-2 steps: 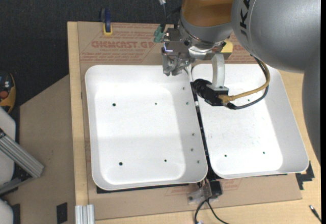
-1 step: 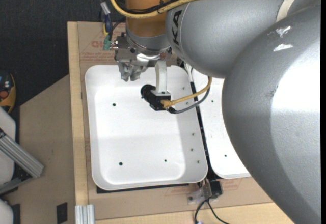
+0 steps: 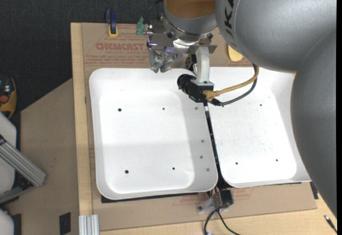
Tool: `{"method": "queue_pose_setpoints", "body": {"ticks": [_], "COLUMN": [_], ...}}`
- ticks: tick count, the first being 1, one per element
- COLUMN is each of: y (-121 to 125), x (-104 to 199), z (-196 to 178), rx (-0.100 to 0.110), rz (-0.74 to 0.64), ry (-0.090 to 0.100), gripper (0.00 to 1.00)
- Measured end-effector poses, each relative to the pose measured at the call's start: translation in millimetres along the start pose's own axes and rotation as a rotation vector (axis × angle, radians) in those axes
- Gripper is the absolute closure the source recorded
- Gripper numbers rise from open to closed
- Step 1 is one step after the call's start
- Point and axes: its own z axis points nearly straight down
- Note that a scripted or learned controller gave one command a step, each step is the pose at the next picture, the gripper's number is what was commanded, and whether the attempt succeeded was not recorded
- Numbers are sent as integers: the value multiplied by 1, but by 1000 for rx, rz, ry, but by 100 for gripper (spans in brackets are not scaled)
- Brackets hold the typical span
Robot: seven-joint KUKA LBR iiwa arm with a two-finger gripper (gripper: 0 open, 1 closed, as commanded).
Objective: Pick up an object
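Observation:
My gripper hangs over the far rim of the left white bin, near its back right corner. It is small, and the wrist above partly covers it. I make out nothing held in it. The orange band and grey wrist sit straight above it. A black fitting with a yellow cable hangs from the wrist over the seam between the bins. The left bin's floor shows a few small dark dots. The large grey arm hides part of the right bin.
Both bins rest on a brown board with red lettering at the back. A blue clamp and a green clamp grip its far edge. A black connector with a cable sits at the front edge.

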Motion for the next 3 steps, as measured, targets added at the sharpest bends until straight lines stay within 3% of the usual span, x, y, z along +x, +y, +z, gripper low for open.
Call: {"method": "queue_pose_setpoints", "body": {"ticks": [1,2,3], "y": [-1,3,7], "x": [38,-4,38], "z": [80,15,72], "rx": [18,1,15], "rz": [-6,1,-7], "ry": [-3,-1,-2], "gripper": [100,100,100]}}
